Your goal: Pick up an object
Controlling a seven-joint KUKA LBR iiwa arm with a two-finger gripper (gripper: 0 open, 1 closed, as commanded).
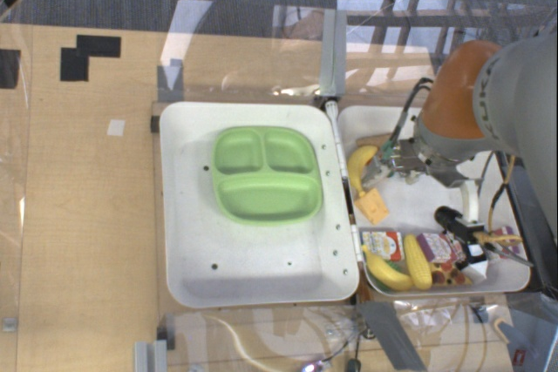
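Grey arm (514, 91) reaches left, hand (377, 172) lowered.

Single fixed overhead camera, slanted down over both white bins (174, 213) on bench (78, 213).

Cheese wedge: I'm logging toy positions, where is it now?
The cheese wedge lies in the right bin, near its left wall, below the upper banana.

Colours under my reach

My arm (523, 91) is grey with an orange band. Both bins, left (187, 187) and right (410, 200), are white. The divided plate (266, 174) is light green. I see yellow bananas (359, 163) (385, 270), yellow corn (418, 261), an orange cheese wedge (374, 206), and black squares (87, 55) on the pale wood surface (78, 213).
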